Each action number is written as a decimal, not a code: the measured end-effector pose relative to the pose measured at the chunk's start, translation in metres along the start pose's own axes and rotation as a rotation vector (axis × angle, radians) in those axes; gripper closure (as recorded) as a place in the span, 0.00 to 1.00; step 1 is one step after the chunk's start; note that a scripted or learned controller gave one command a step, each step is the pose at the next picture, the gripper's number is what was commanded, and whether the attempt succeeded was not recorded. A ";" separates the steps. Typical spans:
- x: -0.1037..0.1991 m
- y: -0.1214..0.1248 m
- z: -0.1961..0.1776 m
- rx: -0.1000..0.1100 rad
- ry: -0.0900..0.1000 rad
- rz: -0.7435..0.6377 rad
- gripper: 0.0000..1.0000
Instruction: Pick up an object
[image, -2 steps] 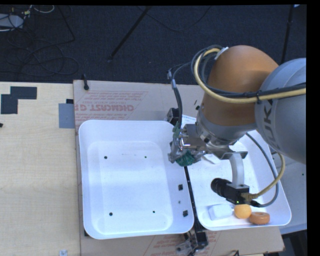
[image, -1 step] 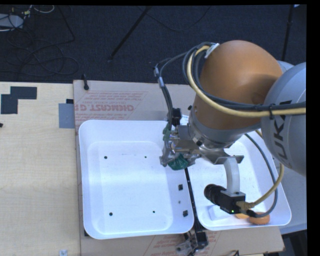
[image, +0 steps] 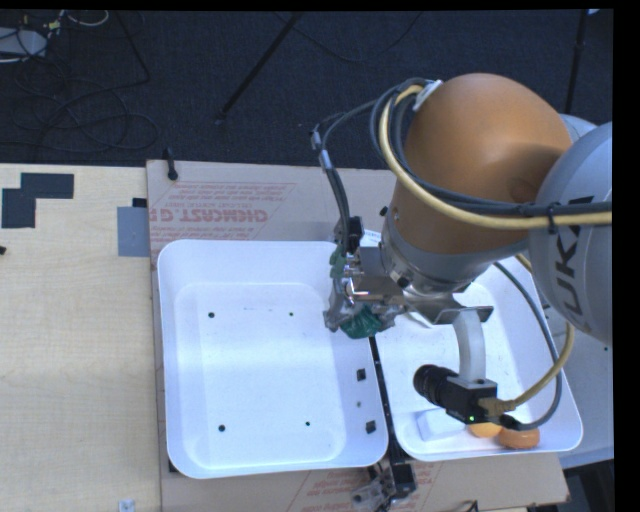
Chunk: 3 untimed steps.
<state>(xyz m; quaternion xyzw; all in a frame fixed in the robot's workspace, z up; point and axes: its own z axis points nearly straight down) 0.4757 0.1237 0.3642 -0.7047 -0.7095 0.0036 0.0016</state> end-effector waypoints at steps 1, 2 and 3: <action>0.000 0.000 -0.009 0.004 -0.002 -0.008 1.00; 0.096 0.000 -0.135 -0.017 0.009 -0.005 1.00; 0.043 -0.001 0.010 0.011 -0.006 0.011 1.00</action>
